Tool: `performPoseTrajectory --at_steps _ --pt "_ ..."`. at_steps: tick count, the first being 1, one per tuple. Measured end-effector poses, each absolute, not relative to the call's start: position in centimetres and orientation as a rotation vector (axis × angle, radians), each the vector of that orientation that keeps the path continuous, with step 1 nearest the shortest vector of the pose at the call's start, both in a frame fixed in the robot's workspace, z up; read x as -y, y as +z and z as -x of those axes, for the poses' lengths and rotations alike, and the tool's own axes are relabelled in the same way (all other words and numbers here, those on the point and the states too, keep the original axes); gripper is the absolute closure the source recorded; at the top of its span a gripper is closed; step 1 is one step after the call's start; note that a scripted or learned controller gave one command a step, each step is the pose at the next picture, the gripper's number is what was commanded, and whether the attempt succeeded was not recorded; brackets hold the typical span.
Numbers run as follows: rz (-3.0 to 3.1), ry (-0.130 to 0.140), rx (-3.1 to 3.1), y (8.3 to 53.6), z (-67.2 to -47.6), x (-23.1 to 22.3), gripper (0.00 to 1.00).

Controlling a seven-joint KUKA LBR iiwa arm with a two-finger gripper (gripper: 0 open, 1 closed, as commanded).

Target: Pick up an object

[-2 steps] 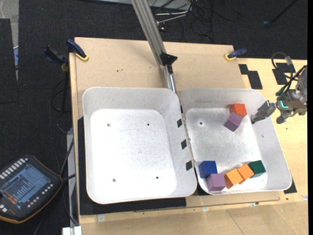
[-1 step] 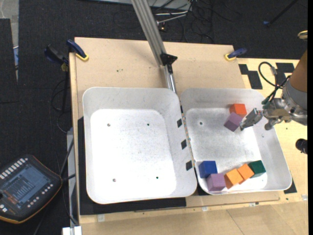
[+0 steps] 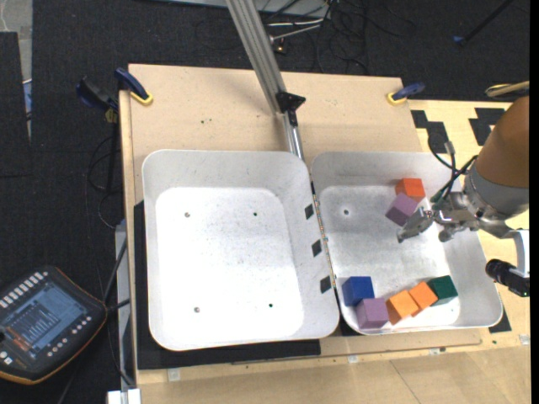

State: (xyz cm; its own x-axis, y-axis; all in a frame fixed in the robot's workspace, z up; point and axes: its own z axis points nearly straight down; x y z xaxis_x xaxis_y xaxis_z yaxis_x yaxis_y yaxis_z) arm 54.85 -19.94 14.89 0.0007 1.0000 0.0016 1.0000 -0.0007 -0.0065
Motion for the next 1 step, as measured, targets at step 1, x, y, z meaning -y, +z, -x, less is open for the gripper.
performPoseTrajectory --at_steps 1 --pt "2.219 0.004 2.217 9.50 -54.74 19.85 0.00"
